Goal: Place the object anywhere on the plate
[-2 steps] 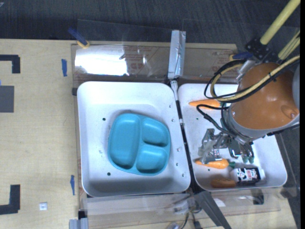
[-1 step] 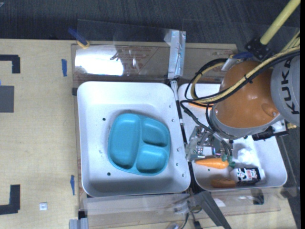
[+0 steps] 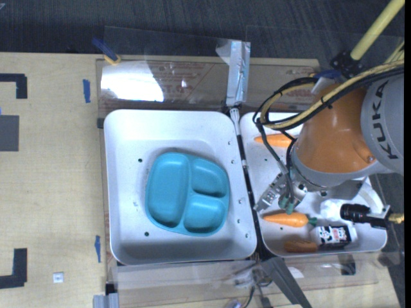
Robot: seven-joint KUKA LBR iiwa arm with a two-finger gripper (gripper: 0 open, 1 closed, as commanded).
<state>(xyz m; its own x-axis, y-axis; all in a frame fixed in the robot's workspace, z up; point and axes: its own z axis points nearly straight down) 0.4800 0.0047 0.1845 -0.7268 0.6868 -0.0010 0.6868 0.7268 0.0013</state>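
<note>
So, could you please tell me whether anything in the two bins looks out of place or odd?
Nothing stands out. The blue plate lies flat in the left bin. In the right bin, a toy carrot and a small bottle lie on their sides, unspilled, with the gripper just above the carrot.

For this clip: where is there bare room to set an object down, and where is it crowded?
Free: all three compartments of the blue plate, and the white floor of the left bin around it, widest between the plate and the bin's far wall. Crowded: the right bin, where the arm, a carrot and a small bottle sit close together.
</note>
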